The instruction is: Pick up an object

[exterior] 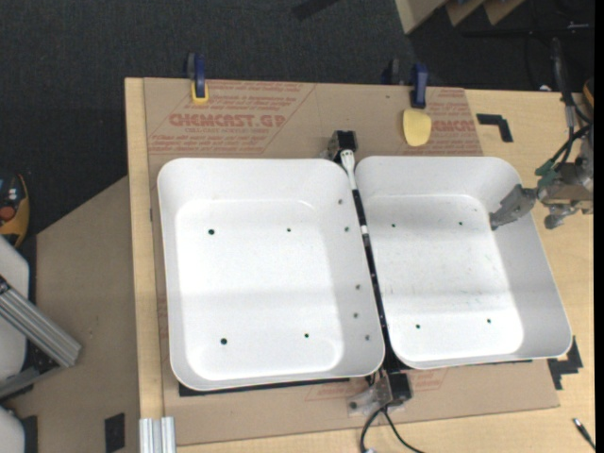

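cardboard-topped bench (283, 111) with 2 white bins (264, 272) over dark carpet (85, 36)

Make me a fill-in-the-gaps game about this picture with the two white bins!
1. The bench holds ___ white bins, the left bin and the right bin.
2. The gripper reaches in over the ___ bin's edge.
3. The yellow clamp pad sits behind the ___ bin.
4. The board under the bins has ___ lettering.

Missing words: two; right; right; red
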Robot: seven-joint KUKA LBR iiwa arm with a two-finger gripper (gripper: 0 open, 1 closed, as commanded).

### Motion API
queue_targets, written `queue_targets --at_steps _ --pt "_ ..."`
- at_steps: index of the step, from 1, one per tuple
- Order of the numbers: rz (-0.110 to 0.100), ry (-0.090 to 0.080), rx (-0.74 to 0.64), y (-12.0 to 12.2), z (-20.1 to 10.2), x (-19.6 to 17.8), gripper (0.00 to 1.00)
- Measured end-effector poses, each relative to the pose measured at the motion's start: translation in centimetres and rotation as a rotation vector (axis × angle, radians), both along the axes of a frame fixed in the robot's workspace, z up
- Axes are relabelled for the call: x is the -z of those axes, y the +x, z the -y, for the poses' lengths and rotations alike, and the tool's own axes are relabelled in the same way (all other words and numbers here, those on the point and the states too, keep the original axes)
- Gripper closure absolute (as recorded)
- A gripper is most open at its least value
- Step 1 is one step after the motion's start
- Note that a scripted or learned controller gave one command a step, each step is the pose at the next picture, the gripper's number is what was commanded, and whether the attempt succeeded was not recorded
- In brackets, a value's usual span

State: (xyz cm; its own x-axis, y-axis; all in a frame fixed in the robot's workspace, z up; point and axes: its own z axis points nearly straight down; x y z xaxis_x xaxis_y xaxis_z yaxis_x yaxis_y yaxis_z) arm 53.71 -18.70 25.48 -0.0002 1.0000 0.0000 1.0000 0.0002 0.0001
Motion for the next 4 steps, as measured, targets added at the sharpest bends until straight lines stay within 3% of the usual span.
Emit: queue_targets --at_steps 1,2,3,4 --pt "0.022 -0.004 -0.007 1.0 -7.1 -23.0 0.0" --pt "0.007 -0.004 -0.001 1.0 -6.9 -23.0 1.0" --pt "-0.015 0.003 -0.003 5.9 -8.6 -6.3 1.0" --pt "0.022 0.0 -0.007 2.8 -13.8 -23.9 1.0"
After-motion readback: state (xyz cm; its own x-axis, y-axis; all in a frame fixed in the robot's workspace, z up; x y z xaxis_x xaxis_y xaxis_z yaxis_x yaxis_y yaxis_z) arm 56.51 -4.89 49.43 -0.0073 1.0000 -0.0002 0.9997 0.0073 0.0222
